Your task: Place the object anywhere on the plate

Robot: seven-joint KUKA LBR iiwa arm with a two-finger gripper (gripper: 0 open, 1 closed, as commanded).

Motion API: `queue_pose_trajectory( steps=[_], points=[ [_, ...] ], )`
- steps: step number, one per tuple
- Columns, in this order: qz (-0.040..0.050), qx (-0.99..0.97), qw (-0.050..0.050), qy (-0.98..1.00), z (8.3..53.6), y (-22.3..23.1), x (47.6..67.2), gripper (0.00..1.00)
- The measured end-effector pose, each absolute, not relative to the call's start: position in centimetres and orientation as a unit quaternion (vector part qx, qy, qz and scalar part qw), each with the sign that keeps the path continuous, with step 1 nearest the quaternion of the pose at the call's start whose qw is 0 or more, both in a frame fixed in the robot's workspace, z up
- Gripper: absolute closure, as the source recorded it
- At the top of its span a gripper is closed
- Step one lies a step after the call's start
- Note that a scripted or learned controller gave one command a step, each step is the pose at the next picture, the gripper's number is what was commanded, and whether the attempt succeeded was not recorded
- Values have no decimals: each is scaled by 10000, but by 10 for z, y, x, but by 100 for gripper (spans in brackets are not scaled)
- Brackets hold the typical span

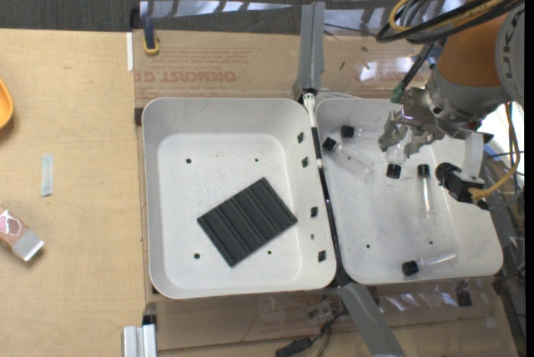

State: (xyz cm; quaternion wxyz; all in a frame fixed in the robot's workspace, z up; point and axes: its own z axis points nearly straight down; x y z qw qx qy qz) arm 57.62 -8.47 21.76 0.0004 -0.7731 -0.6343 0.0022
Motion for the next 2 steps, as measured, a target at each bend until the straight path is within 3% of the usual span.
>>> queue_pose_trajectory(
  steps=[1, 2],
  points=[
    [19, -7434, 13, -6689, 196, -60, 499, 100],
    [19, -7177, 5, -6963, 190, 8, 554, 100]
  ],
)
